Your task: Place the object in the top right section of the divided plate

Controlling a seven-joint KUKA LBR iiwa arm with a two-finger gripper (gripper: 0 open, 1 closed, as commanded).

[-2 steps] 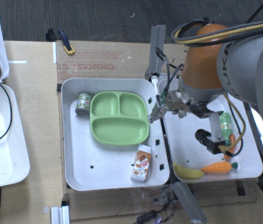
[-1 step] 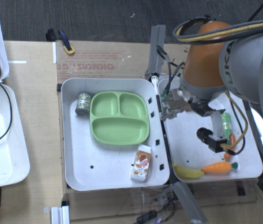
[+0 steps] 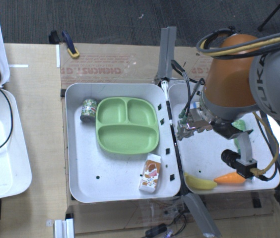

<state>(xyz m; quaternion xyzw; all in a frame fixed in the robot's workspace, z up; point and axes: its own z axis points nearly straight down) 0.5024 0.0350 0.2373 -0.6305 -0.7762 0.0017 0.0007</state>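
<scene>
Your gripper [image 3: 189, 128] is hovering over the right bin [image 3: 269, 182], near the banana [image 3: 199, 182] and carrot [image 3: 231, 179]. You cannot tell its state. The green divided plate [image 3: 127, 125] is sitting in the left bin [image 3: 80, 182].

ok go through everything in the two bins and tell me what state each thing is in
plate: flat in the left bin, all three sections bare
can: on its side, beside the plate's left rim
carton: lying flat below the plate
banana: lying at the right bin's front edge
carrot: lying beside the banana
claw: over the right bin's left side, fingers unclear
</scene>
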